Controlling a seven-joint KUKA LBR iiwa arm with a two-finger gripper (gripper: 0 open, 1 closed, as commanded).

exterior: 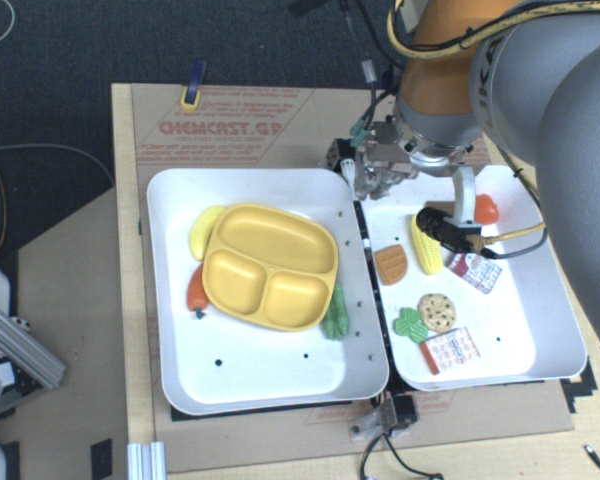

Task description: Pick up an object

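No object sits in my gripper (378,176) that I can make out, and from this angle I cannot tell whether it is released or clenched. It hangs over the far end of the rim shared by the 2 bins, on the right bin's (520,318) side. The nearest loose thing is a yellow corn cob (427,248), lying lengthwise in the far half of that bin, just beside a flat brown piece (391,264) that may be a slice of bread, which lies close to the shared rim. A small red-orange thing (487,208) lies near the far wall, partly hidden by my wrist. To the right of the cob lies a red-and-white packet (477,271), tilted. Toward the near side a round speckled cookie (438,311) touches a small green piece (410,325), and a second red-and-white packet (450,349) lies just below both. In the left bin (180,338) a yellow divided tray (270,266) with 3 compartments takes up the middle, lying at a slant. A pale yellow piece (204,228) pokes out from under its far left corner, a red-orange piece (197,292) lies against its left edge, and a green leafy piece (336,316) lies between its right edge and the shared rim. Both bins rest on a brown cardboard sheet (230,118) with red print.
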